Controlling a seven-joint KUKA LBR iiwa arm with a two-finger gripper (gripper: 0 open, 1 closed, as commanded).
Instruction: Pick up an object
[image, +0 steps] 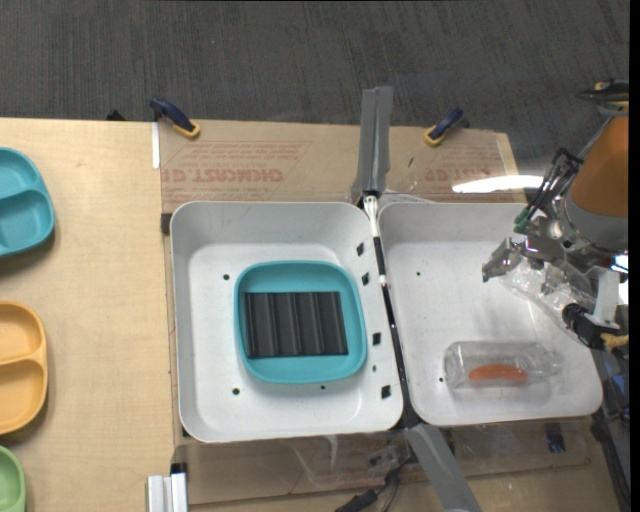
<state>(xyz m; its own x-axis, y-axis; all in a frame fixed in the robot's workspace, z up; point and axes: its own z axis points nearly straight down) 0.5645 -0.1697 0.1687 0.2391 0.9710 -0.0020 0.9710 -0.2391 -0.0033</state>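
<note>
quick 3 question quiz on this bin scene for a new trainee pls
1. True or false: the teal tray with the dark ribbed insert sits in the left bin.
2. Multiple choice: where in the right bin does the clear plastic bottle with the orange item inside lie? A) far corner by the divider B) near edge C) dead centre.
3. Fill in: the gripper is over the ____ bin.

Key
1. True.
2. B, lying on its side toward the near edge.
3. Right; it sits at that bin's far right side, apart from the bottle.
</note>
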